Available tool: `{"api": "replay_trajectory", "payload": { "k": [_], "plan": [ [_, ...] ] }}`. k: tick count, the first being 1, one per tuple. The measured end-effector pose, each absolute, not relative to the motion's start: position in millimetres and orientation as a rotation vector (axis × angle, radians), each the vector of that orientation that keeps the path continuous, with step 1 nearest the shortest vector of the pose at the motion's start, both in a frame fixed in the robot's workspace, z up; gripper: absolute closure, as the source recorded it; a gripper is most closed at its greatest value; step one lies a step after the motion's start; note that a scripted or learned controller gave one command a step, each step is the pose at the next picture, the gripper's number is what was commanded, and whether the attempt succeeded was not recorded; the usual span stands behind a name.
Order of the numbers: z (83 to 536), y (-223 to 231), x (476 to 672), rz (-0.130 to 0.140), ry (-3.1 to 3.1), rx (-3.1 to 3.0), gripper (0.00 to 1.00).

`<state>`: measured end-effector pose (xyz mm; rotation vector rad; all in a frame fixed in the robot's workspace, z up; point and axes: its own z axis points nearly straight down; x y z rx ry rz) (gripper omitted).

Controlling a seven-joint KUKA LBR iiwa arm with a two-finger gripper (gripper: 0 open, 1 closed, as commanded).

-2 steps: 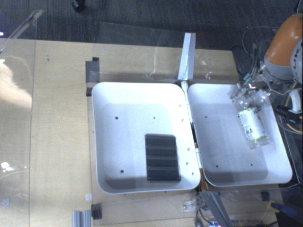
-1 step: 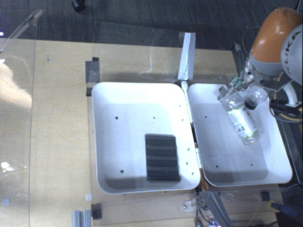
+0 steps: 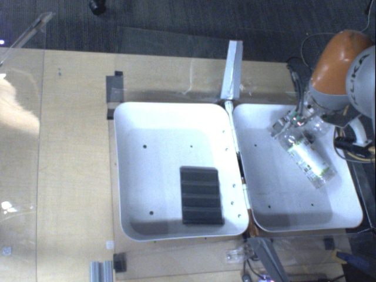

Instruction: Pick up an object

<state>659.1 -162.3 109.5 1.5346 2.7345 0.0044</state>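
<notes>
2 shallow white bins are recorded side by side on the bench, a left bin [image 3: 126, 157] and a right bin [image 3: 258, 213]. The gripper [image 3: 295, 125] is seen in the right bin, towards that bin's 1 o'clock corner, below the grey arm [image 3: 364, 81] with its orange band [image 3: 338, 60]. Whether the end effector is apart or together cannot be told, as the view is blurred there. A clear elongated object [image 3: 308, 160], taken to be a bottle with a greenish label, is noted lying on the floor of the right bin, just beside the gripper at its 5 o'clock; contact between the 2 cannot be confirmed. Its long axis is judged to run from 11 o'clock to 5 o'clock, with the near end under the gripper and the far end pointing towards the bin's 4 o'clock side. A dark ribbed block [image 3: 200, 195] is recorded in the left bin, towards 6 o'clock, its long axis running 12 to 6. The step in hand is judged to be the approach or grasp at the bottle. The next move is judged to call for a closing across the short axis, then a lift.
</notes>
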Motion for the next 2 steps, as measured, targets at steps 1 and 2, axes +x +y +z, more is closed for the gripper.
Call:
{"api": "replay_trajectory", "payload": {
  "k": [1,2],
  "plan": [
    [179.3,-117.6,670.6,0.005,2.941,1.084,1.00],
    [114.3,-106.4,611.6,0.005,2.887,1.228,1.00]
  ]
}}
